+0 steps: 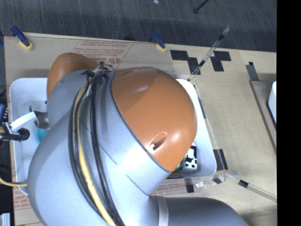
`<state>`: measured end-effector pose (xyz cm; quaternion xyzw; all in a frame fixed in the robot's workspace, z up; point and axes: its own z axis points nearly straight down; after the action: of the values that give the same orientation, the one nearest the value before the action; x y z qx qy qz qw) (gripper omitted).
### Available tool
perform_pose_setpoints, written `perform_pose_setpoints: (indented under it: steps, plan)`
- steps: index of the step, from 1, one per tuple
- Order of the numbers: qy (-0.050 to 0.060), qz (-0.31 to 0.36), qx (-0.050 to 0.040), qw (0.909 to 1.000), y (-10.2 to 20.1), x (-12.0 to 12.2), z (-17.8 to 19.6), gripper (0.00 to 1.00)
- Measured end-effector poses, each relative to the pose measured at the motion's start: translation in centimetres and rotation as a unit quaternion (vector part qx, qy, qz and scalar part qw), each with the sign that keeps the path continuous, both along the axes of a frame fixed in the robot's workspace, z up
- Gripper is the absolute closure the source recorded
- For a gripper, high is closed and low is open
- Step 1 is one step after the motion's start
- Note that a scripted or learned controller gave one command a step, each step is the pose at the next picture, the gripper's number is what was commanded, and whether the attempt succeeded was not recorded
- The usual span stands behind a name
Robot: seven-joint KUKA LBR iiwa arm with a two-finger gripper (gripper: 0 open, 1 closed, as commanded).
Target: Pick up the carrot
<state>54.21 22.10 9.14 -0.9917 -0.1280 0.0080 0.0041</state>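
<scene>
Bins (pixel 207 147) (mostly) behind the arm (pixel 117 145)

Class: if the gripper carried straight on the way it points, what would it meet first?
Probably the left bin floor, perhaps the blue object beside it; the arm covers most of the gripper, so depth is unclear.

White bin (pixel 16 91), blue clamps (pixel 157 39)

Worktop (pixel 235 102) was tan board, printed with black square markers (pixel 200 60) near the far edge. Blue-and-yellow clamps (pixel 21 37) gripped that far edge, another (pixel 157 40) further right. Beyond it, floor (pixel 94 8) was dark grey carpet. A thin dark rod (pixel 209 55) slanted across the board. Lighting even, no hard shadows.
</scene>
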Motion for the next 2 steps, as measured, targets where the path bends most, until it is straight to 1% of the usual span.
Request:
perform_pose_setpoints:
  steps: [1, 2]
  plan:
    - [-0.010, -0.006, -0.0051, 0.9999, -0.54, -6.37, 0.18, 0.00]
    - [-0.006, -0.003, -0.0042, 1.0000, -0.45, -6.42, 1.11, 1.00]
